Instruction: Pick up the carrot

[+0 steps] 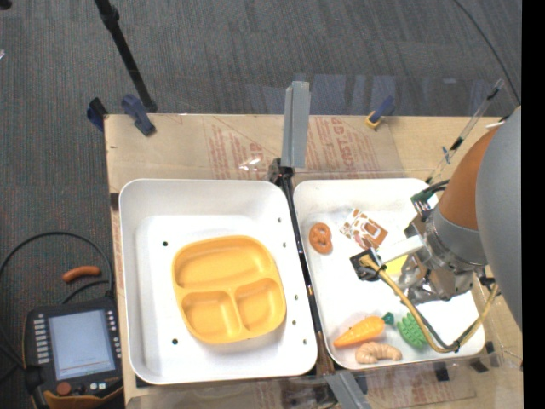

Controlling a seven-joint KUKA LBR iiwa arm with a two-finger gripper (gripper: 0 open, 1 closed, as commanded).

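Jaws: you cannot tell if they are spread or pressed together.
Your gripper (423, 281) hangs up and right of the carrot (359, 331), apart.

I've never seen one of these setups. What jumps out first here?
A bright yellow divided plate sits alone in the left white bin. The grey-and-orange arm looms over the right bin, where an orange toy carrot lies near the front edge.

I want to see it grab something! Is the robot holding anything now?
Nothing seen held. The carrot lies in the right bin, apart from the gripper.
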